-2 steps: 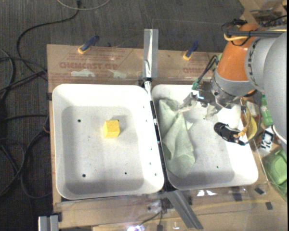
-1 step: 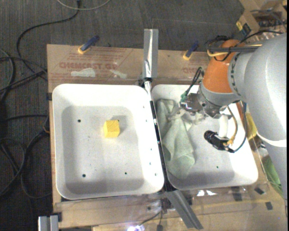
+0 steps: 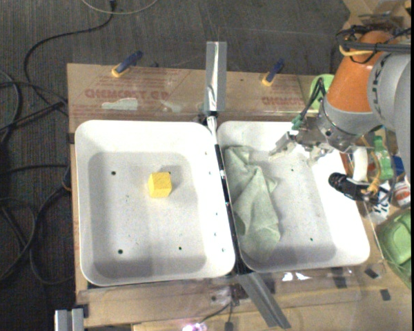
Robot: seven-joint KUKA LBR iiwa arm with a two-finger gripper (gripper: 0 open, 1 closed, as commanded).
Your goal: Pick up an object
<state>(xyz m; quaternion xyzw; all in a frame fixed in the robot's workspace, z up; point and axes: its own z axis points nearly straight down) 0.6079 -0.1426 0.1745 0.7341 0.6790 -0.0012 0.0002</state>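
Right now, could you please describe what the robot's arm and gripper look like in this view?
The arm is a rounded, light grey body with a broad orange band above the wrist. Dark cables loop over its top. The gripper is a small metallic grey assembly with thin, pale fingers, and there is a spot of green at its mount.

arm (image 3: 372,81): cut off by the right edge
green object (image 3: 400,243): cropped at right, unidentifiable
gripper (image 3: 298,145): fingertips blurred

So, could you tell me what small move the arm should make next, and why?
Probably lower and shift the gripper left toward the pale green cloth in the right bin. The gripper sits over that bin's far right corner, holding nothing I can see, and the cloth is the nearest object.
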